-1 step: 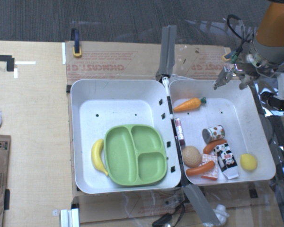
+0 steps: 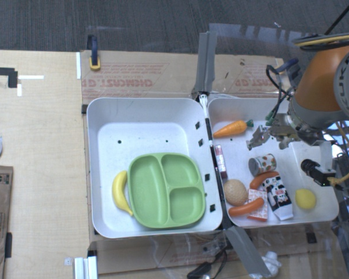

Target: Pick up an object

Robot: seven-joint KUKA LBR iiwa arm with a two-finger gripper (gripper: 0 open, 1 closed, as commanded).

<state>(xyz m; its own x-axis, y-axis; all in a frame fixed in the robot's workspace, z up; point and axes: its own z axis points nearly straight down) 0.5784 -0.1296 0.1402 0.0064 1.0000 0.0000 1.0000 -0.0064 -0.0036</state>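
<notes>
Over the right bin (image 2: pixel 328 214), gripper (image 2: pixel 259 137) hovers above the small can (image 2: pixel 262 163); finger state unreadable. Approach step; descent needed next.

Left bin (image 2: pixel 99 156): divided plate (image 2: pixel 164 189) at front centre, banana (image 2: pixel 121 192) touching its left edge. Right bin (image 2: pixel 323 211): carrot (image 2: pixel 230 128) at rear left; can (image 2: pixel 262 163) mid-bin; egg (image 2: pixel 235 191) front left; carton (image 2: pixel 277 197) right of egg; lemon (image 2: pixel 305 198) far right
</notes>
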